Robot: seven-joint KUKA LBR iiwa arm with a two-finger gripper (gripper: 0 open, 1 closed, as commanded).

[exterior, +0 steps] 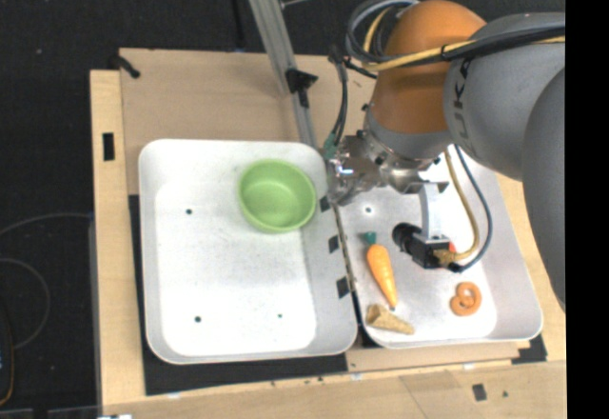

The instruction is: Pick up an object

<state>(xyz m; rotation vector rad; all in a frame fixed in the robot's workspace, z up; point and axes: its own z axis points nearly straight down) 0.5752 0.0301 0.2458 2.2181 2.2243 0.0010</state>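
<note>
A green bowl (277,196) sits upright in the left bin (190,312), near its top right corner. The right bin (509,303) holds an orange carrot (382,274) with a green top, a tan wedge-shaped piece (388,319) at the front rim, and a small orange ring (465,299). My gripper (344,175) hangs over the near-left corner of the right bin, just right of the bowl and above the carrot's top. Nothing shows in its grasp. The arm's orange band and grey body hide the far part of the right bin.
A black part on a cable (422,246) hangs from the wrist, right of the carrot. A slanted metal rail (271,27) runs from the top down to the gap between the bins. The wooden bench (200,98) surrounds both bins.
</note>
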